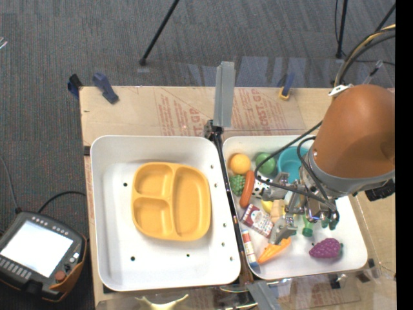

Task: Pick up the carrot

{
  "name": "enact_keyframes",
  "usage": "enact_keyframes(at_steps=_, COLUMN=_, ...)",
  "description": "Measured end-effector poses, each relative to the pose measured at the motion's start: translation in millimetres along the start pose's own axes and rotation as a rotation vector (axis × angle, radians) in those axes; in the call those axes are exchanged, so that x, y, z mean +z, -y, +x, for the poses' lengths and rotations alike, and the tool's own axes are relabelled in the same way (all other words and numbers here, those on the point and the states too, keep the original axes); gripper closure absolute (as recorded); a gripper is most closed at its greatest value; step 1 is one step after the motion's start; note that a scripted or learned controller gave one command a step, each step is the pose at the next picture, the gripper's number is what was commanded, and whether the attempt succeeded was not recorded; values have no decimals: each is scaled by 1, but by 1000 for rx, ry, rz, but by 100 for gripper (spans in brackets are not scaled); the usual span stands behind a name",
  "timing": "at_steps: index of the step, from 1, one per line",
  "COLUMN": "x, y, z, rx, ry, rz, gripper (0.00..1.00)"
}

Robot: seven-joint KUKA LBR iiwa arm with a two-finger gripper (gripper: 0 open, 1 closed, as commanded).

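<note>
Cardboard-topped bench holds 2 bins on grey carpet.

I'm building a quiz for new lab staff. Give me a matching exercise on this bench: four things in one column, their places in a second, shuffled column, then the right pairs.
Things:
1. yellow plate
2. carrot
3. grapes
4. orange

Places:
A. right bin, far left corner
B. left bin, middle
C. right bin, near edge, just below the gripper
D. right bin, near right corner

Pairs: 1-B, 2-C, 3-D, 4-A
</note>
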State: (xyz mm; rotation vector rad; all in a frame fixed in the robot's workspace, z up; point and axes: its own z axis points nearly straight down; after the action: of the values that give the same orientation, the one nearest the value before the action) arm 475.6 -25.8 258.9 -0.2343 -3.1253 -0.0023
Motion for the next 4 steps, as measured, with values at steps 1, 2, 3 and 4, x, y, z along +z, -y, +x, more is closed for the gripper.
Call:
enact_keyframes(at_steps=1, x=75, y=-5, z=1, rx=-145, ry=0, rz=1, gripper=0)
enact_keyframes(at_steps=2, x=132, y=51, z=-35, rx=-248, ry=0, rz=0, gripper=0)
enact_keyframes(at_steps=3, x=167, y=56, z=-20, rx=-319, ry=18, rz=1, gripper=0)
enact_keyframes(at_steps=4, x=158, y=54, z=-20, rx=-322, ry=20, rz=-2, gripper=100)
